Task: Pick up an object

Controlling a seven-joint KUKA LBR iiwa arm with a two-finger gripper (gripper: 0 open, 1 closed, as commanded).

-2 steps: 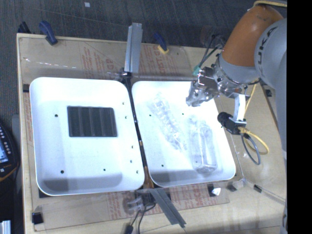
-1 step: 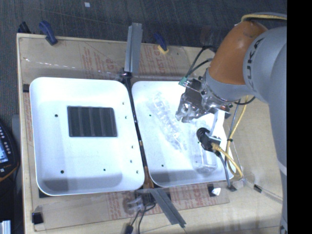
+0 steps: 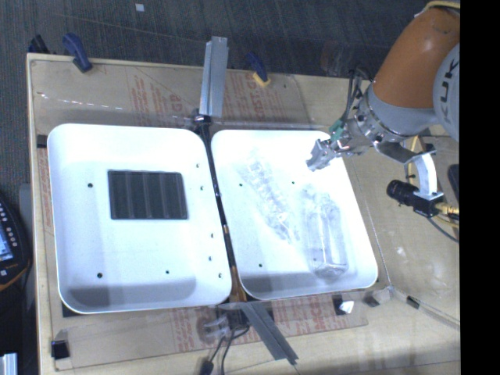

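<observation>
Far to the left of your pincer, the left bin on the worktop carries a dark ribbed rectangular pad on its floor. Nearer, in the right bin, a clear crinkled plastic piece lies below-left of the pincer, and a clear plastic bottle lies almost straight below it. Your pincer hangs over that bin's upper right corner, nothing visible in it; you cannot tell whether it is released or clenched.
</observation>
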